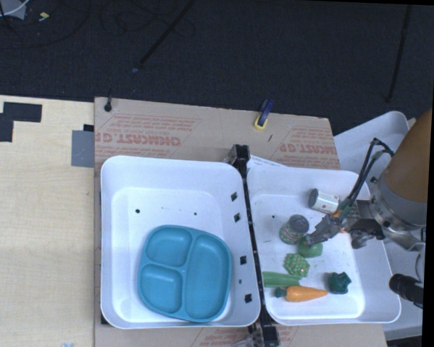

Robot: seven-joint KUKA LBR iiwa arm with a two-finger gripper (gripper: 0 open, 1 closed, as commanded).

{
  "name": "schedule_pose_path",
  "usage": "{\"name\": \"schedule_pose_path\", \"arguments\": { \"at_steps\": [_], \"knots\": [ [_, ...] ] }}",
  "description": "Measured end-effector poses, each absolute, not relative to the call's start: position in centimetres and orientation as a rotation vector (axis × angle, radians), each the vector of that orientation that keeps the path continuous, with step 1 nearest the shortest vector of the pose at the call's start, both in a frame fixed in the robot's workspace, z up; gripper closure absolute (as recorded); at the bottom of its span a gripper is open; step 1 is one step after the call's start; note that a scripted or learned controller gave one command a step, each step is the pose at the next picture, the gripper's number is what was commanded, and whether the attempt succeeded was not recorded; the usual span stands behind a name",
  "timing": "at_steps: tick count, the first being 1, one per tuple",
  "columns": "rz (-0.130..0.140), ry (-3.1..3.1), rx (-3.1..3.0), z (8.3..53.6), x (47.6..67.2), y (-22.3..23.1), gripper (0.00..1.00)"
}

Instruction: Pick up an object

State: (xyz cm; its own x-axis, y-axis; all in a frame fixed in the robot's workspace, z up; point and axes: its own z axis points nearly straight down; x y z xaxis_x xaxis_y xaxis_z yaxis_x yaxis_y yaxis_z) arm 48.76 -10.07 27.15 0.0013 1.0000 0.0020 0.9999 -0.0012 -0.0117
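Note:
The right bin [373, 304] holds several small items. A grey can [321, 200] lies on its side near the back, and a round grey-green piece [296, 228] sits in front of it. Further forward lie a light green piece [312, 249], a bumpy green ball [296, 265], a green cucumber [279, 279], an orange carrot [306, 294] and a dark green piece [338, 282]. My gripper [321, 235] reaches in from the right and hangs low, just above the light green piece and right of the round grey-green piece.
The left bin [121, 193] holds a blue divided plate [186, 272]. A black divider [244, 236] runs between the bins. Both bins rest on cardboard [176, 131] with a blue-yellow clip [263, 115] at its back edge. The arm's wrist and cables [389, 207] overhang the right bin's right side.

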Motion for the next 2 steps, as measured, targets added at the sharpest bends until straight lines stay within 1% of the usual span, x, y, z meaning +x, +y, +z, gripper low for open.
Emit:
{"name": "schedule_pose_path", "arguments": {
  "at_steps": [1,2],
  "knots": [
    [0.002,-2.22,-2.219,27.6,48.9,-10.1,0.0],
    [0.009,-2.215,-2.215,21.2,48.5,-10.0,0.0]
  ]
}}
